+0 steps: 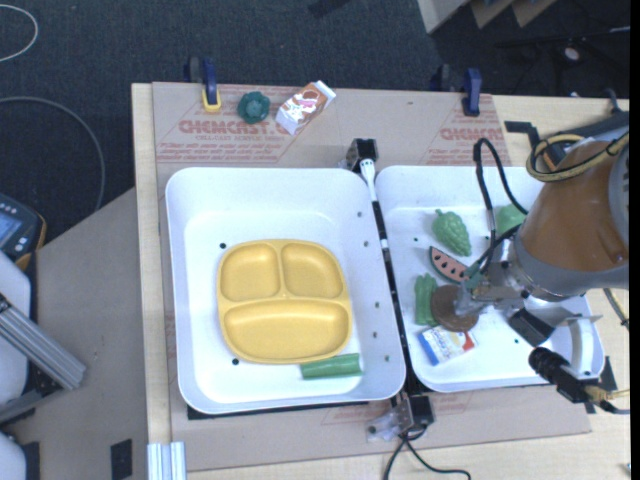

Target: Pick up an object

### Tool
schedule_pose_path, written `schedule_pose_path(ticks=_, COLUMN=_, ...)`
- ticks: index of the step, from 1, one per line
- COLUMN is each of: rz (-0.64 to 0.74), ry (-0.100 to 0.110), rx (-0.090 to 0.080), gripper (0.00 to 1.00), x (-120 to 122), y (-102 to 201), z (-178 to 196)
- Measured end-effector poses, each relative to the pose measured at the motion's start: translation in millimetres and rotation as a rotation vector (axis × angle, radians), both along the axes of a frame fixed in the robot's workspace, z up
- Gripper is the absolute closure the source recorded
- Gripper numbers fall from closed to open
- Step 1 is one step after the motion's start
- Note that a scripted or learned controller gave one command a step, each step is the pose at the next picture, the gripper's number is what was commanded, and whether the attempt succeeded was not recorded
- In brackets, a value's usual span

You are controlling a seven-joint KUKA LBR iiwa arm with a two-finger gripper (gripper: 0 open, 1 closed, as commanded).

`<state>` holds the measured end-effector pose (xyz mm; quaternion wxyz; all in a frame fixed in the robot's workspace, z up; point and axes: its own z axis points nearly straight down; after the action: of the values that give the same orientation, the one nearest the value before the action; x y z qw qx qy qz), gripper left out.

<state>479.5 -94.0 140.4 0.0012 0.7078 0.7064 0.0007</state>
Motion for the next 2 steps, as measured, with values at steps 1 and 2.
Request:
schedule_pose_path(ticks=1, rz=0.009, ry=-0.005, rx=0.001, gripper=1.00, x=44, y=53, z=47)
schedule_pose_path(ticks=2, rz=0.007, ry=-0.012, rx=0.002, gripper=1.00, x=0, y=72, z=215)
